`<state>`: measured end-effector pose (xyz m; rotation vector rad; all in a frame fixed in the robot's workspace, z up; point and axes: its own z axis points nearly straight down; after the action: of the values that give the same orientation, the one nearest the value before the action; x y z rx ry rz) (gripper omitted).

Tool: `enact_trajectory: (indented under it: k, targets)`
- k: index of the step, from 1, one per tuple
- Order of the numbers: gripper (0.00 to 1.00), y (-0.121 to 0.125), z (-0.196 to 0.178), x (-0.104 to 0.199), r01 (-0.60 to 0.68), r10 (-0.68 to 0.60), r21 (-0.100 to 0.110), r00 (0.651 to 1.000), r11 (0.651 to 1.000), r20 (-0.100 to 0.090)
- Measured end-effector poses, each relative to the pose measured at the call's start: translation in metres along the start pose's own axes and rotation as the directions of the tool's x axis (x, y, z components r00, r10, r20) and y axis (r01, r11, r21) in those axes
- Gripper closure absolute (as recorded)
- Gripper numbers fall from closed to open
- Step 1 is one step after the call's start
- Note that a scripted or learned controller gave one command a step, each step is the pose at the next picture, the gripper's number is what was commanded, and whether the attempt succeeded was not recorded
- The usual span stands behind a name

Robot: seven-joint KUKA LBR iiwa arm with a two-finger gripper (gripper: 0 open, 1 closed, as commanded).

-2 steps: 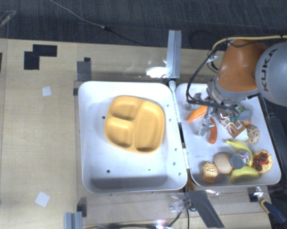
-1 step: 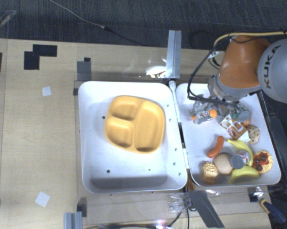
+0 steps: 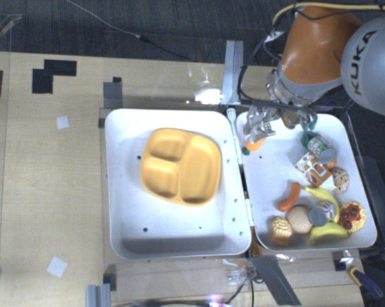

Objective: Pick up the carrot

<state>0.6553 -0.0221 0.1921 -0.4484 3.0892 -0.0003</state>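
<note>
Camera view: pale wooden bench (image 3: 45, 190), dark floor (image 3: 148, 11) behind.

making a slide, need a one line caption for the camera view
KUKA arm's gripper over the carrot at the right bin's left edge; yellow divided plate in the left bin.

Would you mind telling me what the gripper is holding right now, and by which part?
It cannot be told: the gripper sits right over the carrot in the right bin, but no grip shows.

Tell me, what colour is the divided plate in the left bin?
The divided plate is yellow, a plain orange-tinted shade without pattern, seen clearly in the camera view.
</note>
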Motion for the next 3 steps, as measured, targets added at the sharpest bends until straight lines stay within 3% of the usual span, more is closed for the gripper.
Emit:
enact_trajectory:
  k: [1,3]
  targets:
    - [0.0,-0.002,0.004,0.002,-0.004,0.004,-0.001,1.0,1.0,-0.007]
    - [0.0,0.035,0.005,-0.003,0.113,-0.114,-0.003,0.993,0.994,-0.01]
